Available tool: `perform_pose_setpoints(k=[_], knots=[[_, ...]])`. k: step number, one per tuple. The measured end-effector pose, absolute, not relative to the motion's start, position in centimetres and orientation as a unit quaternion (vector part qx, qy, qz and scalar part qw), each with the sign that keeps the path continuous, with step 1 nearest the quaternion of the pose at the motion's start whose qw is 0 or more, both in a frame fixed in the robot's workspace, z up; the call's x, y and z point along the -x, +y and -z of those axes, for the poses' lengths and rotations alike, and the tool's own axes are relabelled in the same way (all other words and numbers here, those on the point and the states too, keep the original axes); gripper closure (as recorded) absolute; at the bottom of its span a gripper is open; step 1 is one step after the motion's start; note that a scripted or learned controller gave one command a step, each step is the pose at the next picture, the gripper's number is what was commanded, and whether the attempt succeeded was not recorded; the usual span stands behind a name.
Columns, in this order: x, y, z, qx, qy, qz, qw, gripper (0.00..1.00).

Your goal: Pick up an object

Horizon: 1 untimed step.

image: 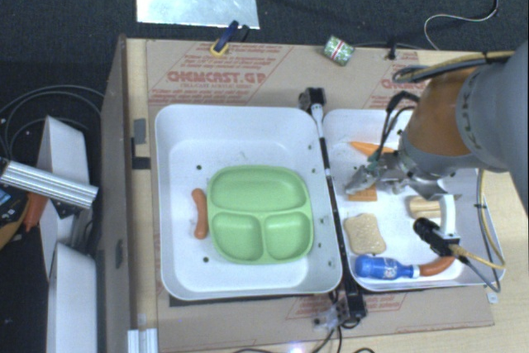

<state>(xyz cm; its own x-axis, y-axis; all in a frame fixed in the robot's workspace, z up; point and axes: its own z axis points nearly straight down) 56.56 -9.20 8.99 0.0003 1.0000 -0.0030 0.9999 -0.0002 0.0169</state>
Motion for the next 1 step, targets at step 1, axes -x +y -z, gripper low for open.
perform_pose_setpoints(k=[1], knots=[[-56.65, -8.92, -8.98, -0.707, 0.707, -0.0049, 0.006, 0.0]])
